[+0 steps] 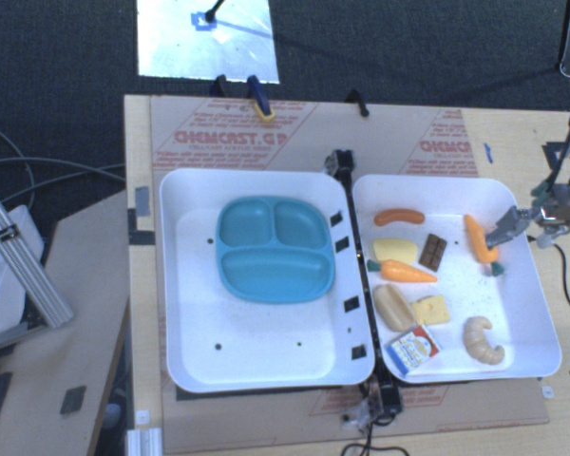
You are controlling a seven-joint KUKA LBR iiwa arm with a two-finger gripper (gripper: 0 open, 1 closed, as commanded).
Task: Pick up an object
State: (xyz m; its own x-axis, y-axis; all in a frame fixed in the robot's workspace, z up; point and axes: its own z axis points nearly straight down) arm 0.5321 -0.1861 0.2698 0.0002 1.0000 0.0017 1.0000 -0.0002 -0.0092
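1. Dark carpet surrounds my bench [294, 131], a board-topped surface carrying two shallow white bins side by side.
2. My pincer [502, 228] reaches in from the right, low over the right bin's [537, 345] far right corner. Whether it is spread or closed I cannot tell at this size, and I see nothing held in it.
3. Nearest my pincer is an orange toy carrot [475, 237], lying lengthwise just left of it, close to touching. I judge it the likeliest pick: light, stiff plastic, smooth and tapered, so prone to slip. I would close across its thick middle.
4. Sharing that bin: a toy sausage [399, 218] at the far side, a yellow wedge [395, 250], a brown chocolate bar [433, 251], a second carrot [408, 272], a tan bread roll [392, 307], a cheese piece [433, 310], a croissant [483, 340] and a small carton [413, 349] at the near edge.
5. My left bin [185, 350] holds a blue divided plate [274, 251], lying flat near its middle.
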